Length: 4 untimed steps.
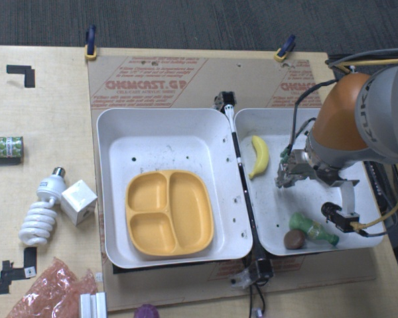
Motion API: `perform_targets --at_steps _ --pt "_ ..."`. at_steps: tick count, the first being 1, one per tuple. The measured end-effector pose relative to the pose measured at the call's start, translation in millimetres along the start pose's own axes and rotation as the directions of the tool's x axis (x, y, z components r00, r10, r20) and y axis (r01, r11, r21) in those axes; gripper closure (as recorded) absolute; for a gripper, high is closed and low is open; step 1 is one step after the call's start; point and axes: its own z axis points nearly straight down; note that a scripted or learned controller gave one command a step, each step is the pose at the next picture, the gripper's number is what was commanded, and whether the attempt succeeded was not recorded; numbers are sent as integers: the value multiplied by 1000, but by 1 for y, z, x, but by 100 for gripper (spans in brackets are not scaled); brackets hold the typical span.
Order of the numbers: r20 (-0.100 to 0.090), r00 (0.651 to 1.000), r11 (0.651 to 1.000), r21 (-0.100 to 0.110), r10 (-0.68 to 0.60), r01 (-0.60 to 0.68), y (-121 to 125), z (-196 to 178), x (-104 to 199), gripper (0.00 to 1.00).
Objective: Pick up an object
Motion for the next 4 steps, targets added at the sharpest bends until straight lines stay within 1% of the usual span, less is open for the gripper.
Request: perform_targets --at_steps 1,2,3,4 --pt "0 1000 1000 0 0 0 0 0 0 0" --pt "-1 1000 1000 2 -2 2 -47 10 -1 0" --pt "0 1000 1000 -1 -1 1 -46 0 -1 100" --pt "0 1000 1000 1 -6 6 22 -8 -17 100"
